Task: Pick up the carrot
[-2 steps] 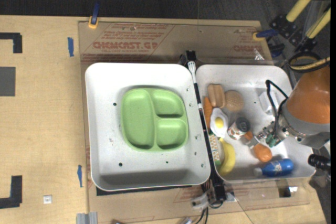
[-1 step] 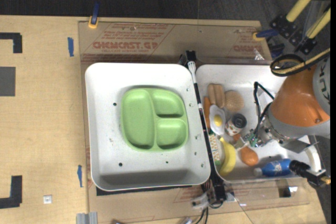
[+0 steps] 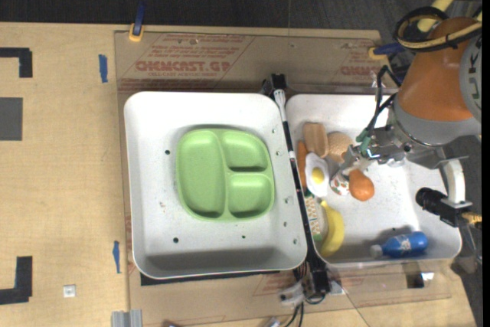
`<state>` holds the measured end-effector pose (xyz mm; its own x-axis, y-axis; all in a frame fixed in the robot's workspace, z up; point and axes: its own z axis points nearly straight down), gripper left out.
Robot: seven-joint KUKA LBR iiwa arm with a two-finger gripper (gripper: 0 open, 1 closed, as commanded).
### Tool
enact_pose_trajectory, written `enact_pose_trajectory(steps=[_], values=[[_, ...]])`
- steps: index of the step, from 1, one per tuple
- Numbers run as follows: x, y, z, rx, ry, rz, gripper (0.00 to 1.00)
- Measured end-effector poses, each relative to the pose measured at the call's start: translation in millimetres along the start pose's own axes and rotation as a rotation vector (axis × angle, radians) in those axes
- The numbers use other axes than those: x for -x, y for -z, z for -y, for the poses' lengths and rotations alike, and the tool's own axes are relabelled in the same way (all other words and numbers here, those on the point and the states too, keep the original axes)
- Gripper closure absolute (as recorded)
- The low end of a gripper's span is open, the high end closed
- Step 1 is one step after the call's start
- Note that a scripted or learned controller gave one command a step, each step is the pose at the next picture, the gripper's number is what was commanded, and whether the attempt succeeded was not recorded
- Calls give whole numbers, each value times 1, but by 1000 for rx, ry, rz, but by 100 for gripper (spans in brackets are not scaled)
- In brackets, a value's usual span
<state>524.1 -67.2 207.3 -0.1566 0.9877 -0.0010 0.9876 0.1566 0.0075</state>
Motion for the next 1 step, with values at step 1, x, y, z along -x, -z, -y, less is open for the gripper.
enact_pose_trajectory(steps=[1], values=[[-78, 43, -35, -3, -180, -1, 100]])
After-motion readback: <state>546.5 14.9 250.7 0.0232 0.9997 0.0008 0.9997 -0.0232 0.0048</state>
